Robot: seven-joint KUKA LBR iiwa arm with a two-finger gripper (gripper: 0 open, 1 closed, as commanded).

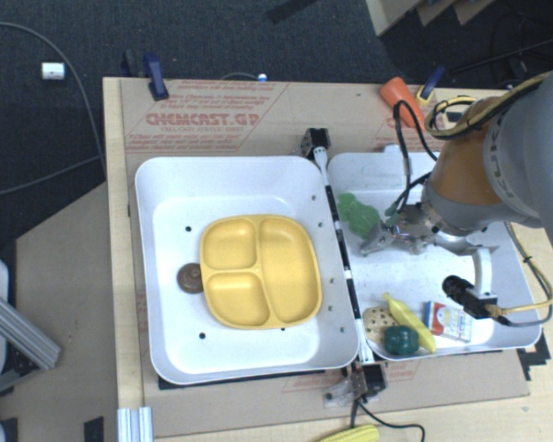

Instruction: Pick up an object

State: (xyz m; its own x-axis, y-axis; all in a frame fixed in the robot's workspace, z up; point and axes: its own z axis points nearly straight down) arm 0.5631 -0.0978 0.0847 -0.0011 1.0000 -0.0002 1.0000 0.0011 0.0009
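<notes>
Nothing lifted yet: tool [380,238] low in right bin [511,334] beside green object [357,212], grip state unclear.

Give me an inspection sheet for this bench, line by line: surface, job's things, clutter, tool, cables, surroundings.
Surface: wooden bench bearing two shallow white bins, left bin and right bin.
Job's things: yellow divided plate and a brown round piece beside it in the left bin; in the right bin, green soft item, banana, dark green ball, small printed box, speckled round disc.
Clutter: blue clamp and orange item at the bench's far edge.
Tool: tool low in the right bin by the green soft item; finger state unclear.
Cables: black cable along the arm.
Surroundings: dark carpet.
</notes>
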